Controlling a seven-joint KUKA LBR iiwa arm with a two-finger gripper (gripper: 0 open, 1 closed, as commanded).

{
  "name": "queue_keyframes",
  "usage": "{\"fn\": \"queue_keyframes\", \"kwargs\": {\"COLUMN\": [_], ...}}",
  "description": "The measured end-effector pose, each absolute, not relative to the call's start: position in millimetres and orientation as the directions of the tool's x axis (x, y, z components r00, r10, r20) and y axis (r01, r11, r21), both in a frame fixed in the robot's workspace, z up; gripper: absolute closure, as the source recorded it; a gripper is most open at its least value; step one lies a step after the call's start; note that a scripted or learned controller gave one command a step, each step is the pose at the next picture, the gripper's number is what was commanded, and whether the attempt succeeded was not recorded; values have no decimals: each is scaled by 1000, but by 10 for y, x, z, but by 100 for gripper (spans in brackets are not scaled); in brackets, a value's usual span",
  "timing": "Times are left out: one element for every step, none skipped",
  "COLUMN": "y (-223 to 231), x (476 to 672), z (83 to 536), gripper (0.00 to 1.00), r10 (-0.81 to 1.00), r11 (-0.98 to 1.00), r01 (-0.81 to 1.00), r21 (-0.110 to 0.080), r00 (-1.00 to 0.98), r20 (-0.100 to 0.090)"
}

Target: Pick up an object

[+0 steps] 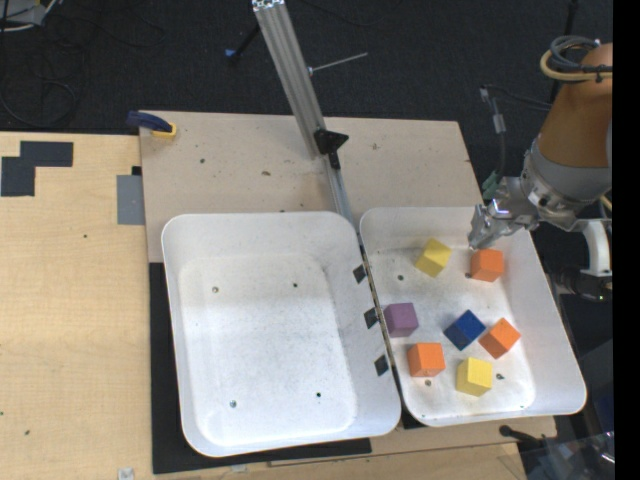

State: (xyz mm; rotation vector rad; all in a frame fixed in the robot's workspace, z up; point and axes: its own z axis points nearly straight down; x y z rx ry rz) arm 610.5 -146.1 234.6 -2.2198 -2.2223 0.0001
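Note:
The right bin (555, 368) holds several small cubes: a yellow one (434, 258), an orange one (486, 265), a purple one (401, 318), a blue one (464, 330), a second orange (500, 337), a third orange (426, 359) and a second yellow (475, 376). My gripper (483, 236) hangs at the bin's far right part, just above and left of the far orange cube. Nothing shows between its fingers, which point down towards the bin floor. The cube beside it rests on the bin.
The left bin (262, 328) lies beside the right one, with black clips on the shared rim. A slanted metal bar (297, 78) rises behind the bins. A yellow-and-blue clamp (152, 124) sits at the board's far left corner.

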Motion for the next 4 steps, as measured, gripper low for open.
{"fn": "queue_keyframes", "kwargs": {"y": [-984, -480, -27, 472], "x": [5975, 5883, 5756, 5648], "z": [2229, 2336, 2408, 2266], "gripper": [100, 100, 100, 100], "r10": [1000, 1000, 1000, 1000], "r11": [3, 5, 4, 4], "r01": [1000, 1000, 1000, 1000], "r21": [-5, -3, -4, -6], "r00": [-3, -5, -4, -4], "r20": [3, 3, 3, 2]}}
